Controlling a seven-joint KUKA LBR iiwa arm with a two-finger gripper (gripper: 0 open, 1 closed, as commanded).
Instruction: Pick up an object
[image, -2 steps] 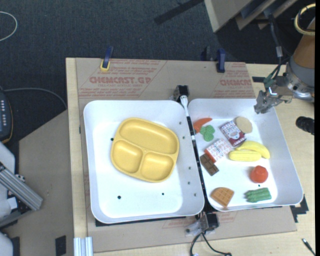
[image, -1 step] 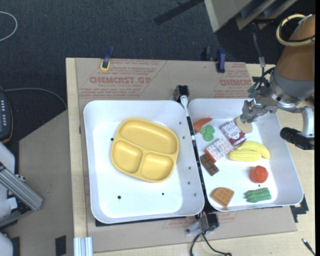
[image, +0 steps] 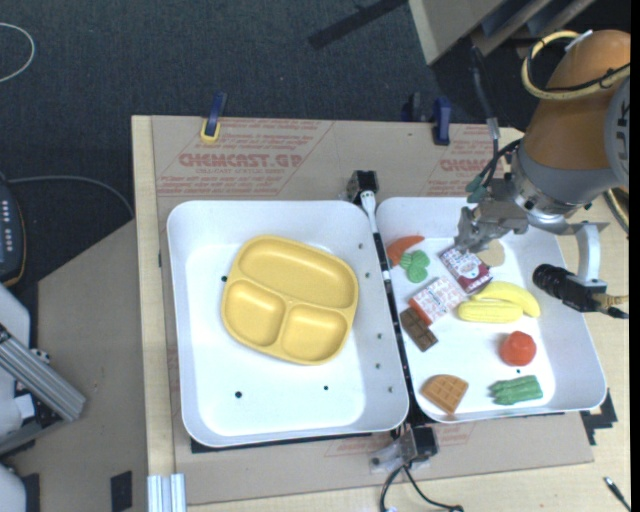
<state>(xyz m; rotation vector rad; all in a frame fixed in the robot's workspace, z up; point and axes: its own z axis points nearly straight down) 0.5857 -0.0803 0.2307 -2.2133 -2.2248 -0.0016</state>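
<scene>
Counter (image: 150, 300): a board-topped surface bearing two shallow white bins side by side; clamps at the far edge appear to pin the board, presumably so nothing shifts under the arm.
Left bin (image: 190, 330): carries a yellow divided tray (image: 288, 298), lying flat near the middle, apart from all walls.
Right bin (image: 580, 350): holds the small objects, scattered loosely with gaps between most of them, a spread that should favour single-item grasps.
Candidate objects: a banana (image: 498, 303) lying flat mid-bin; a red tomato-like piece (image: 518, 347) just nearer than it; a green ridged piece (image: 516, 390) near the front wall; a waffle (image: 444, 392) at the front left; a brown bar (image: 418, 328) and a red-and-white packet (image: 434, 298) touching or nearly so; a green leafy piece (image: 415, 265) beside an orange slice (image: 403, 247) by the dividing wall.
Likely target: a small red-and-white carton (image: 463, 268), lying toward the far side of the right bin, directly beneath the tool.
End effector (image: 478, 236): lowered over the far part of the right bin, at or just above the carton; whether its fingers are apart or together cannot be told, since the wrist hides them.
Arm (image: 570, 130): reaches in from the right, orange band above the wrist, angled down steeply, consistent with a top-down approach.
Stage (judged): descent or grasp attempt; no object is visibly held.
Risk (judged): the packet lies near the carton and could be nudged.
</scene>
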